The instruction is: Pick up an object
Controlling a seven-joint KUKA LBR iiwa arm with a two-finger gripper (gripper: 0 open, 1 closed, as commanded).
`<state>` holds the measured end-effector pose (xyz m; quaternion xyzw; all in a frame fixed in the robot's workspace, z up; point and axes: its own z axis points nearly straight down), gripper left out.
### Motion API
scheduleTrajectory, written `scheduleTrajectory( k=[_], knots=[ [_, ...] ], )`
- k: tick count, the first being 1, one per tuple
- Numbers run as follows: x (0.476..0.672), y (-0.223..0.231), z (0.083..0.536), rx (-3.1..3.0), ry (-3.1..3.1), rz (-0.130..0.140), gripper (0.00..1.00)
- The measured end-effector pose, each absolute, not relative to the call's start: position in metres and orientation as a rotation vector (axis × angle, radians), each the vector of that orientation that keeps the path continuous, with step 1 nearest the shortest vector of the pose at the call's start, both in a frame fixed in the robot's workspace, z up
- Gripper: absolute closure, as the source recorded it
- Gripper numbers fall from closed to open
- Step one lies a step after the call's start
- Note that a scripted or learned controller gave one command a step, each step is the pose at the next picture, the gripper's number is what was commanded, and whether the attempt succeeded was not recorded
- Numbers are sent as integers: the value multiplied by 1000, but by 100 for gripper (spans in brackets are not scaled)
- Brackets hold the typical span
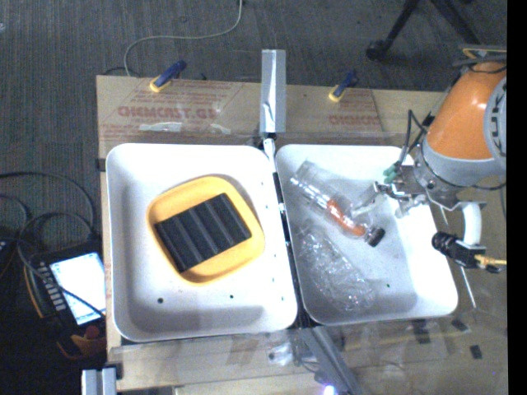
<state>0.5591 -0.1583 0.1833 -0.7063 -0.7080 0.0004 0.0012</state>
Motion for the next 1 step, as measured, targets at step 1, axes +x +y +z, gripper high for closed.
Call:
scheduleTrajectory(
  k=[1],
  knots=[
    [577, -179, 125, -2129, -2312, -3, 0]
  ],
)
